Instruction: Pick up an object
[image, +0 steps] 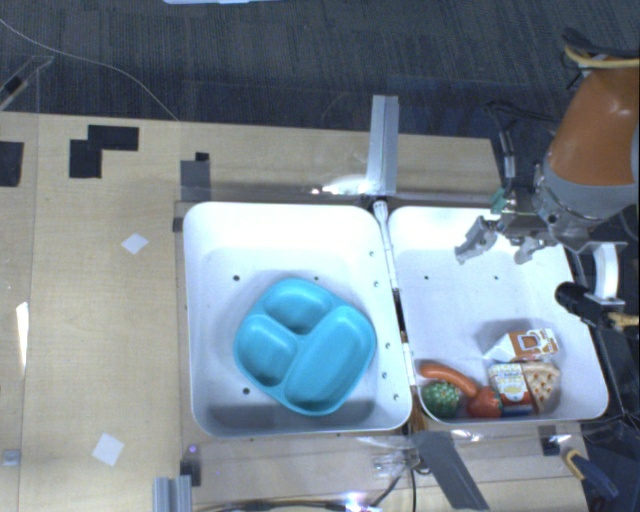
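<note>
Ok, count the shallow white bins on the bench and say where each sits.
2. One shallow white bin sits on the left, holding a blue divided plastic plate; the other adjoins it on the right, with small food items clustered in its near corner.

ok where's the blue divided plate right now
In the camera view, the blue divided plate lies in the left bin, toward its near right part, close to the divider between the two bins.

Pale wooden bench (90, 330) with black patches; dark carpet (280, 50) behind.
</note>
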